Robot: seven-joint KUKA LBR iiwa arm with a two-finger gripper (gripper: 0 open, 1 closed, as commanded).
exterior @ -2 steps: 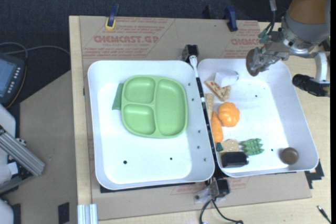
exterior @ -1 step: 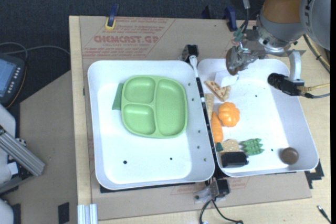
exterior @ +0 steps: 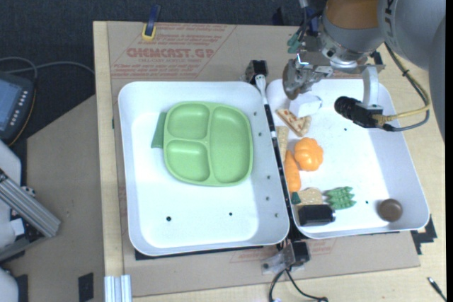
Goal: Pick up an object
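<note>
Nearest candidate for the pick: a small white piece (exterior: 309, 107) at the upper left of the right bin (exterior: 403, 173), just beside the dividing wall. Touching it from below, a tan triangular wedge (exterior: 294, 122). Further down the same edge, an orange pumpkin-like toy (exterior: 308, 153) and an orange carrot (exterior: 291, 175), close together. Then a pale lump (exterior: 309, 194), a green bean bunch (exterior: 338, 197) and a black block (exterior: 316, 214). Well apart in the far lower corner, a brown ball (exterior: 390, 208).

Directly above the white piece and hard by the bin's upper rim, the gripper (exterior: 296, 86), low over the cluster. Impossible to tell from this slant whether spread or pressed together, and nothing seen pinched in it. Judged as the approach or descent step, with no lift yet.

Next move, by this reading: settle straight down on the white piece or the wedge, close firmly, then raise clear of the rim. Needs care with the crowding, since the two pieces touch and the bin wall leaves little room on that side. Likely to nudge one while closing on the other.

Beyond, in the left bin (exterior: 141, 208) on the tabletop (exterior: 106, 67), a green divided plate (exterior: 209, 143), untouched.
</note>
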